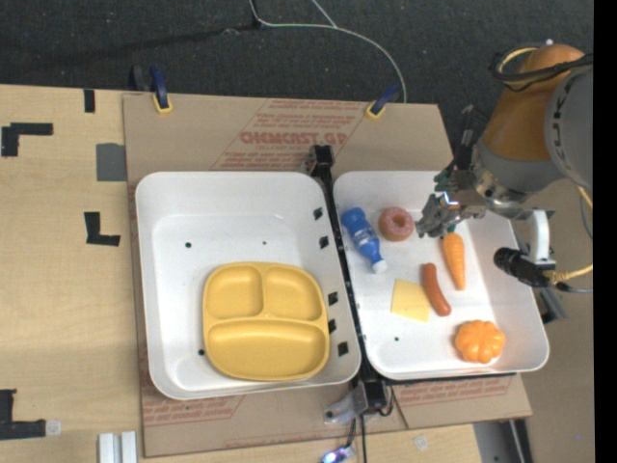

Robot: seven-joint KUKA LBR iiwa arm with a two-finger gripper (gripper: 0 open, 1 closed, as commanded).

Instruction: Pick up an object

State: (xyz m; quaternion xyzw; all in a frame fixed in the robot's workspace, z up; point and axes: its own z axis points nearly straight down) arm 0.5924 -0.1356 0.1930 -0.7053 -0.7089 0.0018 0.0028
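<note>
The right bin holds a blue bottle, a pink donut, an orange carrot, a red sausage, a yellow cheese wedge and a small orange pumpkin. My gripper hangs over the bin's upper right part, just right of the donut and above the carrot's top end. Nothing shows between its fingers. The arm behind it hides part of the bin's far rim.
The left bin holds a yellow divided plate. A black divider runs between the two bins. Both stand on a cardboard sheet clamped at its far edge. A cable trails behind.
</note>
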